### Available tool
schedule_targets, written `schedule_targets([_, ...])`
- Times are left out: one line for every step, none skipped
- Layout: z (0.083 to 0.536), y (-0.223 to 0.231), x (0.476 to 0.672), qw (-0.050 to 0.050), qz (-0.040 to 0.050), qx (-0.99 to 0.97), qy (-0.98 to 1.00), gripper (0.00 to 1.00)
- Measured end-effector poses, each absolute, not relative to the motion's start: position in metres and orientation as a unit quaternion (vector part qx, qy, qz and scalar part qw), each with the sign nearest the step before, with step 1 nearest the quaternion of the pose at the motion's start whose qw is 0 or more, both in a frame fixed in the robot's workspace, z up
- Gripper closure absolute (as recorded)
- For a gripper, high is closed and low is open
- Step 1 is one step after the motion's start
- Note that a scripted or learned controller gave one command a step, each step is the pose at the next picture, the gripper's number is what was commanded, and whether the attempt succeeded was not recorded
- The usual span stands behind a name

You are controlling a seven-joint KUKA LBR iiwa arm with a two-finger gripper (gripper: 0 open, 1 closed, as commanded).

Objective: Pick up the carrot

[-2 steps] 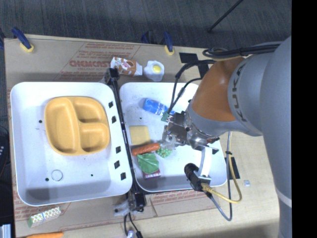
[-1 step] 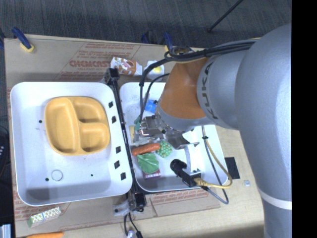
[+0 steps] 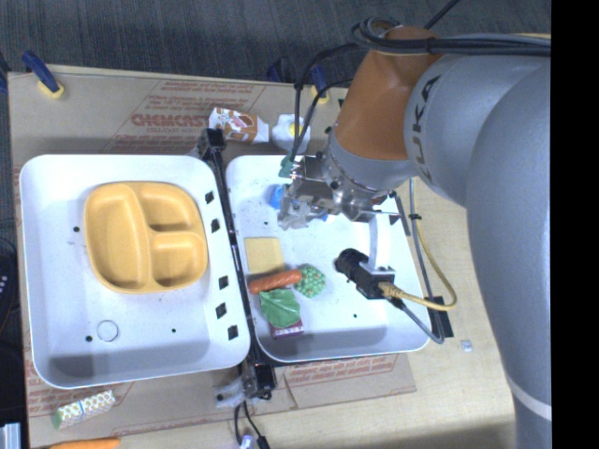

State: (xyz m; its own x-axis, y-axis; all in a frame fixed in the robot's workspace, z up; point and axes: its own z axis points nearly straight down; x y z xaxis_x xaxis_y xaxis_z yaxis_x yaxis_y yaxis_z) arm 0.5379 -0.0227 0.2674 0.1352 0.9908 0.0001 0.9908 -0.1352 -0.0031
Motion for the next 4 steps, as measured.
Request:
schedule_targets([0.191,-0.011,0.475,0.003,0.0021,-0.745,-0.667,1.00])
schedule_targets([0.256,-0.049,0.477,0.001,0.0006,-0.675,-0.738,1.00])
schedule_targets([0.191,-0.013,0.477,0.002,0.0016,-0.658,-0.753,1.00])
schedule_targets([0.262,-0.088,0.476,0.001,0.0006,-0.668,-0.745,1.00])
